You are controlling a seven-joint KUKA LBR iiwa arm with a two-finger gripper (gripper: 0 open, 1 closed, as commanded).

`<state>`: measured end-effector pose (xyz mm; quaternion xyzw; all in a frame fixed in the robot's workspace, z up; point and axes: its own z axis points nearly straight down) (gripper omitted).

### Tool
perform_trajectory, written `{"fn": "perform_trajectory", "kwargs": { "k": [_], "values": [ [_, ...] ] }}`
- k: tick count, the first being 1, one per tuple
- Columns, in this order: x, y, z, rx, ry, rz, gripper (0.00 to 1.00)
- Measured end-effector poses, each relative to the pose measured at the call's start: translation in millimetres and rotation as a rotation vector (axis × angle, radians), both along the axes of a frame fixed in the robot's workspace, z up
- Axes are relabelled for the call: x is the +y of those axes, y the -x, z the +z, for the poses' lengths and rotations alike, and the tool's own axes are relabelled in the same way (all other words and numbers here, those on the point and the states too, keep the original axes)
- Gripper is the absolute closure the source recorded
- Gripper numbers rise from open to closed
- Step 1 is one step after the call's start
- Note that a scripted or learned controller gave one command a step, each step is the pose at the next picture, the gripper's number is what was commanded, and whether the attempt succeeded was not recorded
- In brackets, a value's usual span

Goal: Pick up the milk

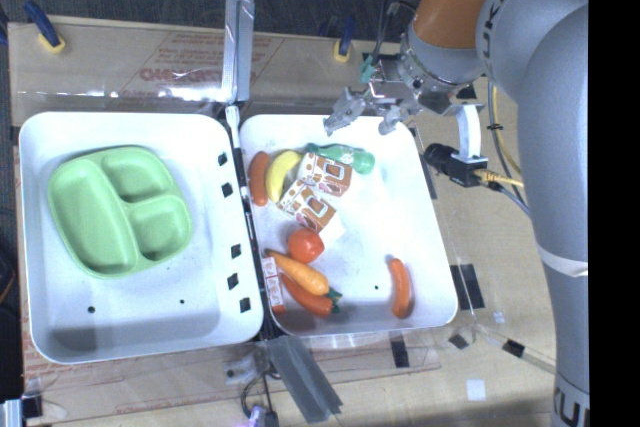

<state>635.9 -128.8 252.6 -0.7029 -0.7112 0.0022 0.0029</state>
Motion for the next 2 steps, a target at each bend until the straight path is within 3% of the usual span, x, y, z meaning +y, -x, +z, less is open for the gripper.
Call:
{"fn": "perform_trajectory", "kwargs": {
  "k": [1,2],
  "values": [
    [18.9,-3.8,-127.6,-0.01,0.002,-0.013,0.0],
    [18.0,-4.6,-118.2,-0.007,0.003,-0.009,1.0]
  ]
}}
